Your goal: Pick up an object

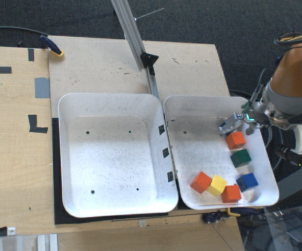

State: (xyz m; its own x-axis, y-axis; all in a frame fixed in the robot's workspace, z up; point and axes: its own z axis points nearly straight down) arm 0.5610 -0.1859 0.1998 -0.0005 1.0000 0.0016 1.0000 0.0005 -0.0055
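I see my gripper [233, 125] just above the orange cube [236, 139] in the right bin [193, 109]; nothing lifted yet, grasp unclear.

A robotics lab test cell is showing here: a plywood table [114, 61] is carrying two white bins [114, 156], tape markers [42, 88] are sticking to it, an aluminium rail [130, 27] is crossing overhead, and cabling [15, 31] is running across dark carpet [219, 14].
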